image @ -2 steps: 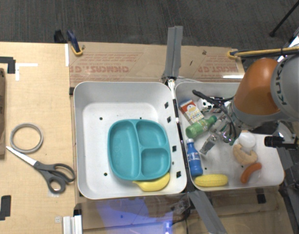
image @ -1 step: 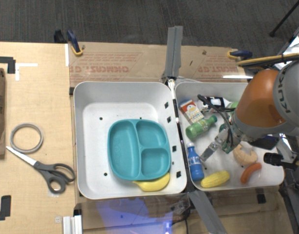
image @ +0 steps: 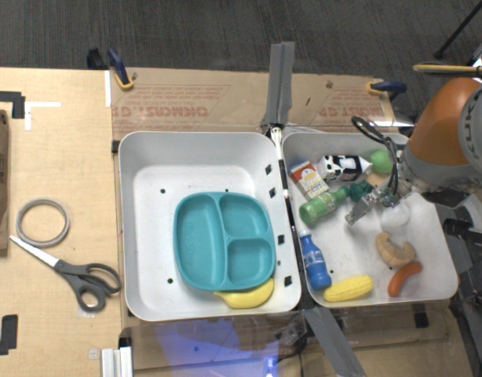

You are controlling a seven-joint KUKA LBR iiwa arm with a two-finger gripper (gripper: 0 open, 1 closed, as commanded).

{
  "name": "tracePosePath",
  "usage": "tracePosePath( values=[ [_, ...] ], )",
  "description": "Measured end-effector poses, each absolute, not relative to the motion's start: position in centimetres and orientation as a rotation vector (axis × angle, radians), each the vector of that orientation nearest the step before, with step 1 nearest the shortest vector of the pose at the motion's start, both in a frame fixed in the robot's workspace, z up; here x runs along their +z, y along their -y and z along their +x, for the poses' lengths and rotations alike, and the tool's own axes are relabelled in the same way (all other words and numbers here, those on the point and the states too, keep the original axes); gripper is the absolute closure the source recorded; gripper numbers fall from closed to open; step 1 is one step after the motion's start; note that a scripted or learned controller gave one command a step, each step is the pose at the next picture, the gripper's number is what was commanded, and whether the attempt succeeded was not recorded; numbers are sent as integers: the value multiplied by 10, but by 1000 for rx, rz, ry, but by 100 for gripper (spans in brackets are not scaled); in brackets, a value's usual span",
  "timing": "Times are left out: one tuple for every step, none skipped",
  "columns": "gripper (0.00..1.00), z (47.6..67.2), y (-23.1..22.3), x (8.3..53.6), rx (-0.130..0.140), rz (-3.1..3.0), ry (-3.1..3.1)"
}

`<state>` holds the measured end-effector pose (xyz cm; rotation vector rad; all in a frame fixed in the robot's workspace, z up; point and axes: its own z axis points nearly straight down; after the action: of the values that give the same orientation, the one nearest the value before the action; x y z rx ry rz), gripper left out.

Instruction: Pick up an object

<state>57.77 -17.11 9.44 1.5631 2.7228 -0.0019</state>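
Objects crowded right bin [image: 429,289]: green bottle [image: 323,206], blue bottle [image: 313,263], corn [image: 348,289], sausage [image: 403,278]. Gripper [image: 365,208] hovered beside green bottle; finger state could not be told.

Both bins are white: the left bin [image: 139,234] carries a teal divided plate [image: 224,240] with a yellow banana [image: 247,296] at its near edge, while the right bin [image: 437,277] carries a green bottle [image: 323,206], a blue bottle [image: 314,263], yellow corn [image: 348,289], an orange-red sausage [image: 403,278], a tan pastry [image: 395,250], a lime-green ball [image: 380,162], a black-and-white cow-patterned toy [image: 341,166] and a red-and-white carton [image: 309,181]. On the pale wood bench [image: 52,148] lie grey-handled scissors [image: 76,275] and a grey tape ring [image: 42,221] — the arm [image: 449,124] is grey with an orange band.
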Motion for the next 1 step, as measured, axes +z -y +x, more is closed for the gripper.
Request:
tracePosePath(
  values=[
    [0,653,189,89,-12,1970,-2480]
  ],
)
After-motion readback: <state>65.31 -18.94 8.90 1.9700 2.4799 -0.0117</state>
